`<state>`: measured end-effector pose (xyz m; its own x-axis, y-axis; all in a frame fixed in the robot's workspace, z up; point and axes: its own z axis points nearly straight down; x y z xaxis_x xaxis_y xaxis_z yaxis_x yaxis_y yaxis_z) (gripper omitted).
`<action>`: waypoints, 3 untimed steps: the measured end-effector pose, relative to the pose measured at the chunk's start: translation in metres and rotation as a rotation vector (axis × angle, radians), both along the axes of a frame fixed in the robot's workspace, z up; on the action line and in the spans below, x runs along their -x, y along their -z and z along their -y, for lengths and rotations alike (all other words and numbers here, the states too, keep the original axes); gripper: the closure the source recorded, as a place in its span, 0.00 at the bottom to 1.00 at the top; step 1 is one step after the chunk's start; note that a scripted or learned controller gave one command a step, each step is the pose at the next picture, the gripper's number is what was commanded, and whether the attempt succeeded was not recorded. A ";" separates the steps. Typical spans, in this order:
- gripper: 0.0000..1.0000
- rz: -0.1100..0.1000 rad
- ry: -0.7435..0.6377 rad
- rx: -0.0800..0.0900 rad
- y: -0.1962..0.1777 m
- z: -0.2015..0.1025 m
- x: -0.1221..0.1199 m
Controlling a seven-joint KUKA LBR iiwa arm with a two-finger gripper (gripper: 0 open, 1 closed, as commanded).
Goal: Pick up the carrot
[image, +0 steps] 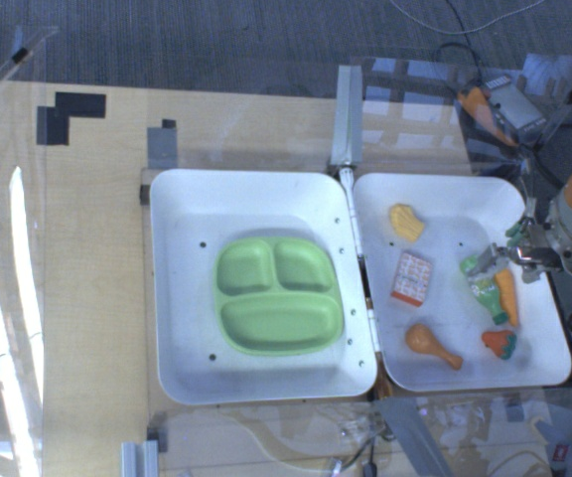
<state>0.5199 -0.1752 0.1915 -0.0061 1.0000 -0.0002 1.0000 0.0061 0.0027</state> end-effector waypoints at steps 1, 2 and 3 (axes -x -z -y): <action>0.00 0.003 0.073 0.000 0.092 0.026 -0.026; 1.00 0.021 0.069 0.002 0.074 0.026 -0.033; 1.00 0.003 0.128 0.001 0.000 -0.013 0.009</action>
